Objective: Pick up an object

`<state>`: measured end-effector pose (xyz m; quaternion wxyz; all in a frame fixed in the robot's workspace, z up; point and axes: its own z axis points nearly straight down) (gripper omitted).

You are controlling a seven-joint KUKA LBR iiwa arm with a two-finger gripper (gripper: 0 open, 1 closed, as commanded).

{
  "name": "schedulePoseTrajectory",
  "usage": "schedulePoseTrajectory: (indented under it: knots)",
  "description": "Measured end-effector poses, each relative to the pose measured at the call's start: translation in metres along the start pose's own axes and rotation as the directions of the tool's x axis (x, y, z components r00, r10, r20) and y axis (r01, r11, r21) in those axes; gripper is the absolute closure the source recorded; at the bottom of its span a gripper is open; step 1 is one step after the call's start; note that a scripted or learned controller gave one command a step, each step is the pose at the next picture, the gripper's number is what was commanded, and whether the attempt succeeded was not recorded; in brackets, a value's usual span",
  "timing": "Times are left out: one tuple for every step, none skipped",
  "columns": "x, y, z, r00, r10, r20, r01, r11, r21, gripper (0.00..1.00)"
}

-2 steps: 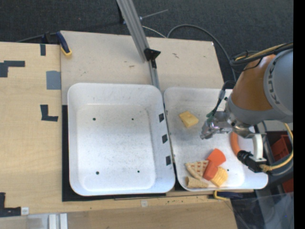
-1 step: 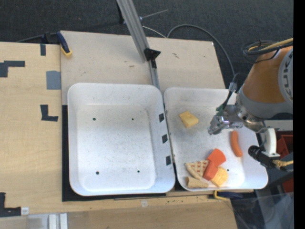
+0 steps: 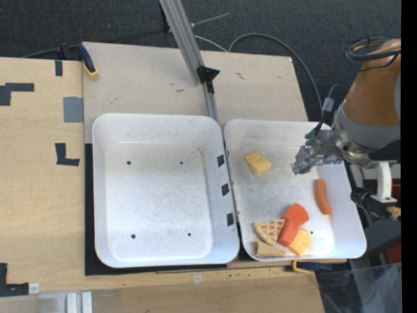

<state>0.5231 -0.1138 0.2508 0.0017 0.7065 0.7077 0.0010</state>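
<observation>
A pale wooden surface [image 3: 150,83] carries two shallow white bins side by side, set on a dark mat, with dark carpet-like floor [image 3: 78,12] beyond its far edge. Grey and black tape patches mark the lighter board [image 3: 32,175] at the left. A slanted metal rail [image 3: 186,31] runs down from the top to the seam between the bins, and a thin cable [image 3: 273,41] curves across the floor behind.

The left bin [image 3: 104,129] has a speckled white floor. The right bin [image 3: 238,135] holds several pieces: a yellow block [image 3: 258,163] near its far left part, an orange sausage-shaped piece [image 3: 322,196] by its right wall, and a cluster at the near edge made of a waffle-patterned wedge [image 3: 269,229], a red-orange piece [image 3: 293,222] and a small yellow cube [image 3: 300,242], all touching or overlapping one another.

The arm [image 3: 371,103] reaches in from the right, and the end effector [image 3: 305,163] hangs over the right bin's far right part. The yellow block lies to its left, apart from it; the orange sausage-shaped piece lies just beside it, toward the near side. Whether the end effector is open or closed cannot be told; nothing is seen gripped in it.
</observation>
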Motion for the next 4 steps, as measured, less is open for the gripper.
schedulePoseTrajectory:
  knots:
    - [0.046, 0.014, 0.013, 1.000, -0.004, -0.002, 0.004, 1.000, 0.006, 1.00]
    - [0.092, 0.034, 0.026, 1.000, -0.004, -0.002, 0.004, 1.000, 0.006, 1.00]
    - [0.142, 0.045, 0.032, 1.000, -0.005, -0.002, 0.005, 1.000, 0.006, 1.00]
    - [0.203, 0.067, 0.029, 1.000, -0.006, -0.003, 0.006, 1.000, 0.004, 1.00]
